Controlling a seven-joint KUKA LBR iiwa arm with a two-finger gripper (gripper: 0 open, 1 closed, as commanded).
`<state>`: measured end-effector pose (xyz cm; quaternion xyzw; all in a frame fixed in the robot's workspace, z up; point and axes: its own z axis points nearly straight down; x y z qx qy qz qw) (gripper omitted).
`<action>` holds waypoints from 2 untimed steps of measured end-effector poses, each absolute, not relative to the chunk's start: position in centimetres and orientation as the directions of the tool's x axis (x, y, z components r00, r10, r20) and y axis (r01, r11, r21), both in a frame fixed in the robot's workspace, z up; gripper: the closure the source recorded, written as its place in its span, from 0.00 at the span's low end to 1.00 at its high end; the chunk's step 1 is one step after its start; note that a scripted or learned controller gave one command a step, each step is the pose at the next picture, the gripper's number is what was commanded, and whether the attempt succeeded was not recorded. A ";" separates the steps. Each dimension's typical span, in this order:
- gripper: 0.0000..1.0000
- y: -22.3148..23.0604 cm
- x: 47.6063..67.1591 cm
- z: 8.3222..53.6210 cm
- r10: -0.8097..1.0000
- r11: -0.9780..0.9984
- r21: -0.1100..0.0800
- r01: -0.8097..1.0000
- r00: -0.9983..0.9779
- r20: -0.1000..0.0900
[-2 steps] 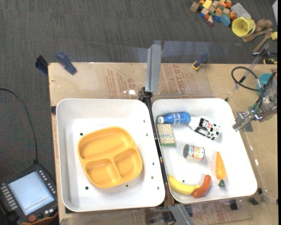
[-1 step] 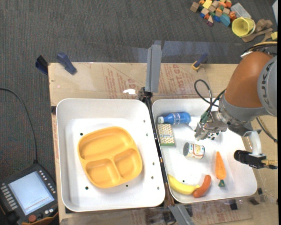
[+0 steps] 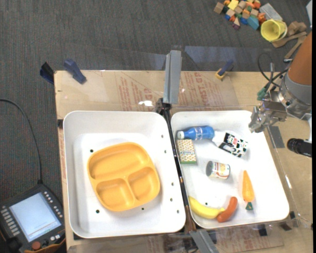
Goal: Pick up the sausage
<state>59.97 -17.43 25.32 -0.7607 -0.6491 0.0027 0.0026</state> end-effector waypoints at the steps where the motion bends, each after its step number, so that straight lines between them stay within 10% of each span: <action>1: 1.00 -10.2 64.4 23.1 0.964 -0.266 -0.009 0.964 0.266 -0.002; 2: 1.00 7.1 64.3 18.2 0.931 -0.365 -0.011 0.931 0.365 -0.005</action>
